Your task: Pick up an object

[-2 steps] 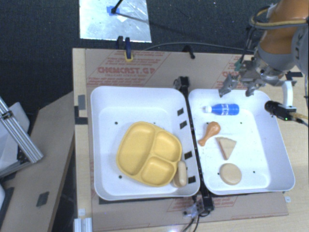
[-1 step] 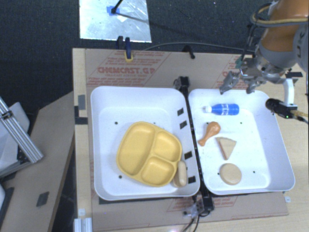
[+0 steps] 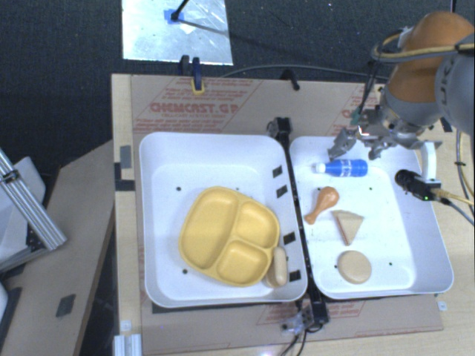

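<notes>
End effector point(image 3: 361, 145) spread open above blue bottle point(image 3: 346, 167), its wrist partly cut off

The arm point(image 3: 434, 58) is grey with a rounded orange band above the wrist — thin cables loop across it — ending in a metal gripper point(image 3: 360, 145) with two pale fingers.

Smooth, slightly glossy white plastic for both bins point(image 3: 223, 150); glossy yellow plastic for the divided tray point(image 3: 228, 236); shiny blue plastic on the bottle point(image 3: 343, 168); matt, tan, foam-like finish on the wedge point(image 3: 347, 225) and round disc point(image 3: 354, 266); matt brown cardboard under the bins point(image 3: 200, 102); crinkled reflective foil sheet point(image 3: 177, 19) on dark fabric
</notes>
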{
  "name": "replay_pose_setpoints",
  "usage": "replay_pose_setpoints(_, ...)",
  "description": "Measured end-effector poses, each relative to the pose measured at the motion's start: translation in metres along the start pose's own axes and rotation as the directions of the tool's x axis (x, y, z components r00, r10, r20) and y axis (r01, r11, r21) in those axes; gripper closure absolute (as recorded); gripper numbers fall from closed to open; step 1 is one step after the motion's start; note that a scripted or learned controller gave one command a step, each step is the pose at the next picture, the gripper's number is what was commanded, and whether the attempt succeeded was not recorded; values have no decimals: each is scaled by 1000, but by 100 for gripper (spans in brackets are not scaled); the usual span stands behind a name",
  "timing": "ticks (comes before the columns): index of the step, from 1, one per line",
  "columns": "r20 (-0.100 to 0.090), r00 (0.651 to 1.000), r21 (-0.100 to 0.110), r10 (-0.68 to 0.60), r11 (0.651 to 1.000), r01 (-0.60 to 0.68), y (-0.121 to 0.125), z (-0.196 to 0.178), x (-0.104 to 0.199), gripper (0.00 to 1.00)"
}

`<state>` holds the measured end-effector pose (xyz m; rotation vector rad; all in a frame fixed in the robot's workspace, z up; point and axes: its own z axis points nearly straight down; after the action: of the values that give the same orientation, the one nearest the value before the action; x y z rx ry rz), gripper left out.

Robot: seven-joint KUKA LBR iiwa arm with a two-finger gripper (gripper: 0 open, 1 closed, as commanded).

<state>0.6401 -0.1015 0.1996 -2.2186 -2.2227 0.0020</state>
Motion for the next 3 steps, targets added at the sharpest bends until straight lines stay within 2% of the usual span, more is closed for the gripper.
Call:
replay_pose_setpoints(2,0,1000,0,1,1000,-1,0,92,-16,0)
replay_pose_setpoints(3,1,1000,-7,0,1000,0,2,78,-16,100)
